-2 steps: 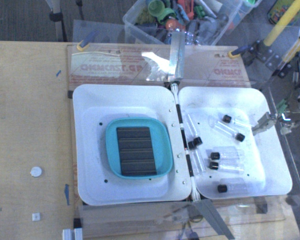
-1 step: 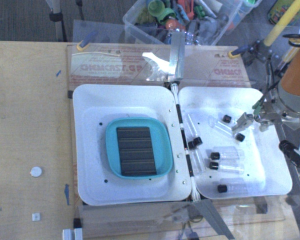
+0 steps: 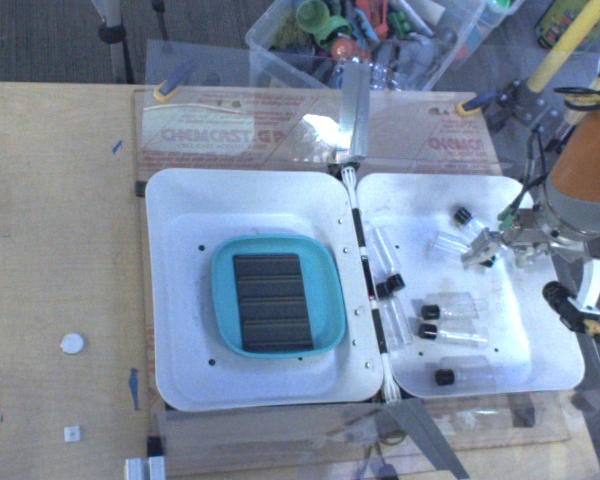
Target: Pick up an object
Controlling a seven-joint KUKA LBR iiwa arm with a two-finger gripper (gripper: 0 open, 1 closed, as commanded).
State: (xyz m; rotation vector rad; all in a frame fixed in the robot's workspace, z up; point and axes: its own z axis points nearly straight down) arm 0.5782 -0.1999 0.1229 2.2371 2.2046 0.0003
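Several clear plastic vials with black caps lie scattered in the right bin (image 3: 550, 368). One vial (image 3: 381, 255) lies along the bin's left wall, and two vials (image 3: 450, 313) lie side by side near the middle. A loose black cap (image 3: 444, 376) rests near the front. Another vial (image 3: 450, 240) lies toward the back, with a black cap (image 3: 463, 214) behind it. My gripper (image 3: 488, 250) hangs low over the right bin's back right part, just right of that back vial, and a small dark piece shows right at its tip. The glare and small size hide what is between its tips.
The left bin (image 3: 180, 268) holds a teal tray (image 3: 325, 298) with a dark ribbed insert (image 3: 271, 303). A clear tub of colourful toys (image 3: 380, 18) stands behind the bins. A clear plastic sheet (image 3: 240, 133) lies at the back. A white disc (image 3: 72, 344) sits on the wooden bench at left.
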